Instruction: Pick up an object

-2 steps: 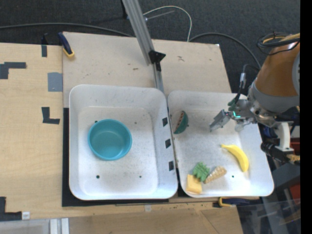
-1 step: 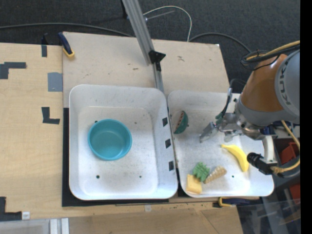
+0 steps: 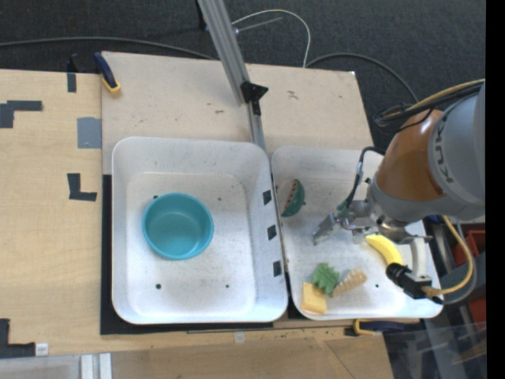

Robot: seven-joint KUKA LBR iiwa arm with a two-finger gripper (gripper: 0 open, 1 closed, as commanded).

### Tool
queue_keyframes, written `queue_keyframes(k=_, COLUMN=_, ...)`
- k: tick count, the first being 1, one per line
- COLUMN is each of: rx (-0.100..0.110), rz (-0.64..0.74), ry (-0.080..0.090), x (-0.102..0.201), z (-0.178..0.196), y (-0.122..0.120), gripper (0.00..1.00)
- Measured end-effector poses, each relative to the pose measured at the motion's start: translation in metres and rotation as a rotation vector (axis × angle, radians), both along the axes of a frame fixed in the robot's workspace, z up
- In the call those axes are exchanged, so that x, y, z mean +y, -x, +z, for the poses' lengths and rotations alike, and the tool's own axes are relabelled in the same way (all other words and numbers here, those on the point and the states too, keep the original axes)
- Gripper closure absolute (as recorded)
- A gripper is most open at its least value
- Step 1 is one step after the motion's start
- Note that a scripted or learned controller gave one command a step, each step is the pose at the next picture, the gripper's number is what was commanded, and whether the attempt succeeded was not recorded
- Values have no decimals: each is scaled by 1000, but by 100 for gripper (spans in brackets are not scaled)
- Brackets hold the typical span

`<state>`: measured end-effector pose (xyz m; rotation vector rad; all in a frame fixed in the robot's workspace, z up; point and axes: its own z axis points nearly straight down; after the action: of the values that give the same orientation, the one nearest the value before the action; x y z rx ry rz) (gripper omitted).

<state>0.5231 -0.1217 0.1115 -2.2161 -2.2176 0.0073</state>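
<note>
Your gripper hangs low over the right bin, fingers spread apart with nothing between them; the tips point toward the lower left of the camera view, and the bin floor shows in the gap. Behind it the arm comes in from the right, its orange band bulking above the wrist.

You have several candidates in that same bin. Nearest the wrist lies a banana, just to the right of the gripper, its long axis running from upper left to lower right, with the lower end curving down toward the bin's right rim. Near the front edge sit a green leafy toy, a pale corn cob slanting from lower left up to the right, and a yellow wedge tucked in the front corner; these three lie close together (the green one touching the corn, as far as you can see). Up against the dividing wall rests a melon slice, standing roughly front to back.

Over in the left bin, a teal bowl sits upright, left of center, well apart from everything else.
</note>
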Motion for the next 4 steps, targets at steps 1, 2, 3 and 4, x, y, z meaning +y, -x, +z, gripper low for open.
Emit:
queue_keyframes(k=1, rx=-7, rz=0, ry=2, x=0, z=-23, y=0, gripper=0)
queue_keyframes(k=2, rx=-5, rz=1, ry=0, x=1, z=-12, y=0, gripper=100)
queue_keyframes(k=3, rx=-11, rz=-1, ry=2, x=-7, z=44, y=5, gripper=100)
queue_keyframes(k=4, rx=-11, rz=1, ry=2, x=-7, z=92, y=4, gripper=100)
